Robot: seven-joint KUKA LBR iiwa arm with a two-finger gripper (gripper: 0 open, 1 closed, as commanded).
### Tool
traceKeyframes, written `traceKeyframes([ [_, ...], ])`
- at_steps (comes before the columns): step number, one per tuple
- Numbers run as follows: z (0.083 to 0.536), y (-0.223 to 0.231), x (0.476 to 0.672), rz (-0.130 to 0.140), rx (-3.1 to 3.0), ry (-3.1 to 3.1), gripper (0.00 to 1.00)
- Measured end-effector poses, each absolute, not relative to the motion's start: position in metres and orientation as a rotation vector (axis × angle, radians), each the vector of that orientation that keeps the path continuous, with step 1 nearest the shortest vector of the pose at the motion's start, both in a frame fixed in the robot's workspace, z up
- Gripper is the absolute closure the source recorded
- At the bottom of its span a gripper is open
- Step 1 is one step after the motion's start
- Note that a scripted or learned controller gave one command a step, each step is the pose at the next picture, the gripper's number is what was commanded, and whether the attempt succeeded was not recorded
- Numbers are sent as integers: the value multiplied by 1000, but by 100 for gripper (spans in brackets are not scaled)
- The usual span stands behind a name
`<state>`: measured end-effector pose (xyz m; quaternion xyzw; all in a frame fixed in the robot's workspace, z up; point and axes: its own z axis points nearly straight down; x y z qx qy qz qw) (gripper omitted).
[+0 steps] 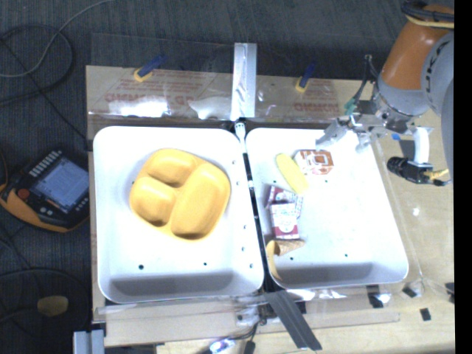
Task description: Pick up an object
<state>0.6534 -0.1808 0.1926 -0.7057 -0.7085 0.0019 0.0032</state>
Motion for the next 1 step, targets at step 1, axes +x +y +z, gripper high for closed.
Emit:
traceKeyframes([
  [1,126,-179,669,-11,-2126,-2332,0],
])
